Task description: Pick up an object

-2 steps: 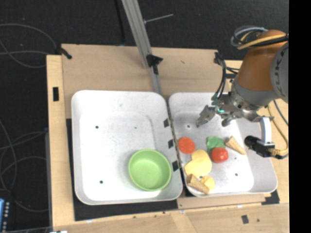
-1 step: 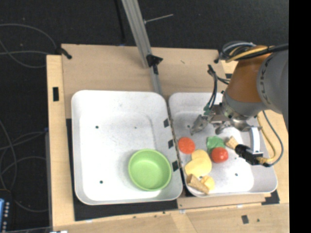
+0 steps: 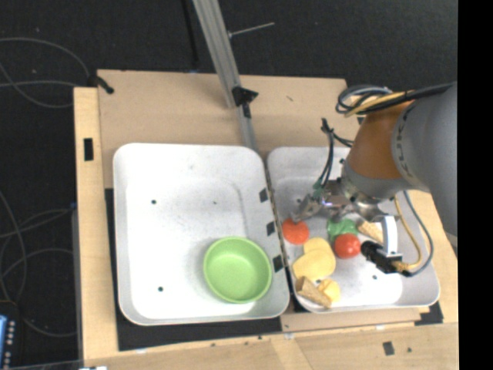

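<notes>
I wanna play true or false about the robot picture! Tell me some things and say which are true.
1. The green bowl sits in the left bin. True.
2. The bowl is full of toys. False: nothing lies in it.
3. The arm hangs over the right bin. True.
4. The red balls are in the left bin. False: they lie in the right bin.
5. A yellow toy lies in the right bin. True.

Bench (image 3: pixel 177 106) bearing two white bins (image 3: pixel 185 183)
</notes>
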